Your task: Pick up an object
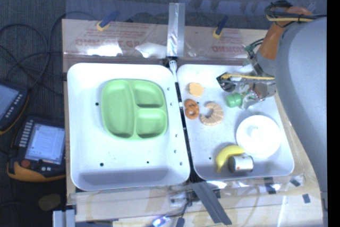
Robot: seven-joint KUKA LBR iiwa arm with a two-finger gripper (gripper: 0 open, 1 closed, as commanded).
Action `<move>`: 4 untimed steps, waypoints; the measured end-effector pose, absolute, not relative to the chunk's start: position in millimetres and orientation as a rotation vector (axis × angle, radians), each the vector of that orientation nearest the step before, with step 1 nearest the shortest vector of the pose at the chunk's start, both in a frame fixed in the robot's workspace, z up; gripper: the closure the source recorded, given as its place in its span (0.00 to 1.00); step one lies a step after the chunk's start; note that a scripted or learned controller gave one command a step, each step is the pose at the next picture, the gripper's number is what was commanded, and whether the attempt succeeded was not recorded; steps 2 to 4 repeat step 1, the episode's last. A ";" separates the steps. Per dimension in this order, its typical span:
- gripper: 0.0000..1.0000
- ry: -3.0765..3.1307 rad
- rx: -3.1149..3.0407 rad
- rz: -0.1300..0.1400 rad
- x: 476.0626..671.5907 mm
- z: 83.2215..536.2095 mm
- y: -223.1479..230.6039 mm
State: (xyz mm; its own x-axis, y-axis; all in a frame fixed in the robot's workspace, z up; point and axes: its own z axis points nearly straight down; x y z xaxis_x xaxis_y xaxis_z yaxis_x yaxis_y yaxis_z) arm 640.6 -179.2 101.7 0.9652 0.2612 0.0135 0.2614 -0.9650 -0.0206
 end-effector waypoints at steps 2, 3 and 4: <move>1.00 -0.400 -3.116 0.007 631.5 202.0 -142.6; 1.00 -0.400 -3.116 0.007 631.5 202.0 -142.6; 1.00 -0.400 -3.116 0.007 631.5 202.0 -142.6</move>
